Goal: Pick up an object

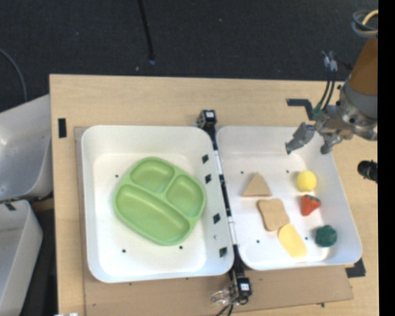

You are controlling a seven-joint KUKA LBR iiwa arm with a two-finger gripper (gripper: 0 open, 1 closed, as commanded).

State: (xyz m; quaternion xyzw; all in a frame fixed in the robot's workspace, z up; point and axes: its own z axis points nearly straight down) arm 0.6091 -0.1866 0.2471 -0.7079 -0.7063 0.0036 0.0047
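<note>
Objects untouched in right bin (250, 140): green ball (326, 236) and yellow block (291, 239) at near edge, then bread slice (272, 213), red piece (309, 205), yellow ball (306, 180). Tool (311, 139) over far edge, fingers spread, holding nothing. Pick not started.

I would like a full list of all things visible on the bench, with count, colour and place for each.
bench: one, light wood, under both bins
left bin: one, white, holds the plate
right bin: one, white, holds the small items
plate: one, green, divided, middle of left bin
wedge: one, tan, right bin centre
slice: one, tan, below the wedge
yellow block: one, near front edge
ball: one, yellow, right side
red piece: one, below the ball
green piece: one, dark green, front right
gripper: one, grey, over right bin's far corner, open, holding nothing
</note>
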